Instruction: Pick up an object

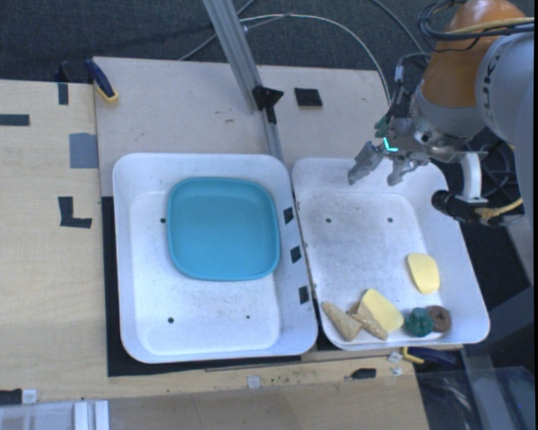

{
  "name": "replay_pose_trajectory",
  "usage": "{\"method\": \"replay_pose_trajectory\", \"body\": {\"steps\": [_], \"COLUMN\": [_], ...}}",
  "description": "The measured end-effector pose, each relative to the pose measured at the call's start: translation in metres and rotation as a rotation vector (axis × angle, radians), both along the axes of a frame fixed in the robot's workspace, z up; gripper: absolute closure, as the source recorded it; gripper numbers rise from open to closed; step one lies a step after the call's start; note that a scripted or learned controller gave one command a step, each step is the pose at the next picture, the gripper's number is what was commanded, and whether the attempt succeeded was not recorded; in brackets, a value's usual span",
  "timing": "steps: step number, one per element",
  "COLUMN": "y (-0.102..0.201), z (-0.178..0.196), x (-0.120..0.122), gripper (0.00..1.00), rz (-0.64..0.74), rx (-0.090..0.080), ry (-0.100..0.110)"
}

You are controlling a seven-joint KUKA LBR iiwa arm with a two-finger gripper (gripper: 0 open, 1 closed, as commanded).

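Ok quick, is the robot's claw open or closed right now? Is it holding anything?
Claw: open, fingers spread apart, holding nothing, up over the far edge of the right bin.

The grey arm (489,65) reaches in from the right, wrist angled downward. Its gripper (379,170) hangs with fingers seemingly spread apart, holding nothing

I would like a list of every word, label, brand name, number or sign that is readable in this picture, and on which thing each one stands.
None: no text can be read in this view.
The blue plate, both white bins and the food pieces carry no print.
The dark tape patches on the bench are plain shapes, not letters.
A small teal light glows above the claw; it forms no readable sign.
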State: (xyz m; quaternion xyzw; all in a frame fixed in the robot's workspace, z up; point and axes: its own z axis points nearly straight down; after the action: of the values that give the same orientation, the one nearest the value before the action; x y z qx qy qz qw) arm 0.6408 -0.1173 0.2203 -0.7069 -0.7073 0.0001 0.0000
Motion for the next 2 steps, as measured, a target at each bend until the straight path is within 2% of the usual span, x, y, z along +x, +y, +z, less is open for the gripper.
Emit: {"method": "replay_pose_trajectory", "body": {"steps": [1,2], "y": [0.0,-0.001], "z": [0.0,-0.043], "x": [0.0,-0.001], "gripper": [0.0,0.0], "rz": [0.0,0.0], "rx": [0.0,0.0], "ry": [0.0,0.004]}}
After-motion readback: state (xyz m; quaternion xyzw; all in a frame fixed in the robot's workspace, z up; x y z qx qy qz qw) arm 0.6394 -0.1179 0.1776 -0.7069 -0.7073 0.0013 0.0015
